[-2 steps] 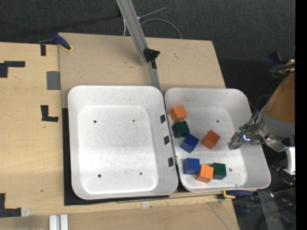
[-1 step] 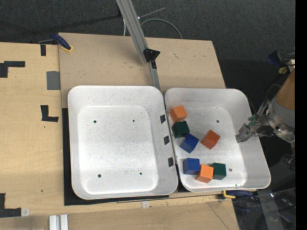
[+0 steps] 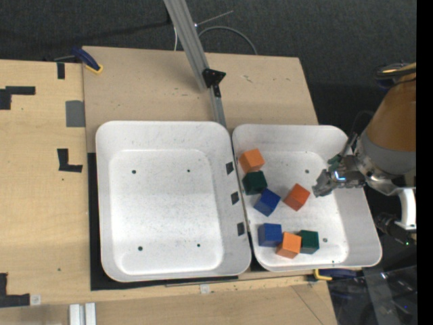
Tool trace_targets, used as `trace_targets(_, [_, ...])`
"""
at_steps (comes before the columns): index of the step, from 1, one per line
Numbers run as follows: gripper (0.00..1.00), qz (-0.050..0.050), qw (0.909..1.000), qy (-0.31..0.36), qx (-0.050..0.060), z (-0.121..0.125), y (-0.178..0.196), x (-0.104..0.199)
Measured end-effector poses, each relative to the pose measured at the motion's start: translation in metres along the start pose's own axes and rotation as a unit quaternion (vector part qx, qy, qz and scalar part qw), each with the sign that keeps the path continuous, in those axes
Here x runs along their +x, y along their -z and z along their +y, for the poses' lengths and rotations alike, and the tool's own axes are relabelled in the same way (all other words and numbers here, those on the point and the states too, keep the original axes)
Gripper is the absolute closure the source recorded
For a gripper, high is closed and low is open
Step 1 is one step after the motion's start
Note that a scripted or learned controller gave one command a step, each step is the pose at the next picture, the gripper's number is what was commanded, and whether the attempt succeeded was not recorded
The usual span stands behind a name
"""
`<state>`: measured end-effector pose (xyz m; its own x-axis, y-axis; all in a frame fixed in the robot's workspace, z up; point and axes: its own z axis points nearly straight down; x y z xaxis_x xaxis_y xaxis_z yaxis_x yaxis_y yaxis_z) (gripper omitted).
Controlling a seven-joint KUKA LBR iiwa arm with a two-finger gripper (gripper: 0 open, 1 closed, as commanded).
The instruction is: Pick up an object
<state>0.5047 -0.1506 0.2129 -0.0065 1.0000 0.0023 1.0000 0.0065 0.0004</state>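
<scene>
The wooden bench (image 3: 40, 181) spreads across the view and carries two shallow white bins side by side. The left bin (image 3: 108, 147) is the larger-looking tray, its speckled floor marked by four small dark dots. The right bin (image 3: 352, 246) holds all the blocks.

The arm (image 3: 399, 124) comes in from the right, its orange band above a grey wrist, over the right bin's right side. A slanted metal rail (image 3: 193, 36) runs down from the top toward the seam between the bins.

The gripper (image 3: 326, 183) hangs low over the right bin's floor, pointing left. Whether its fingers are spread or closed cannot be told, and nothing is seen between them.

Just beside the gripper, to its left, lies a red-orange block (image 3: 296, 197), a small cube turned at an angle, apart from the fingertips. Up the bin sits an orange block (image 3: 252, 159), with a dark green block (image 3: 255, 182) below it and a blue block (image 3: 267, 201) touching that one's lower corner. Near the front wall, a second blue block (image 3: 270, 233), a second orange block (image 3: 289, 244) and a second dark green block (image 3: 308, 240) cluster together.
</scene>
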Motion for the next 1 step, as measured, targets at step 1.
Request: trace_targets(1, [1.0,0.0,1.0,0.0,0.001,0.0,0.0026,0.0435])
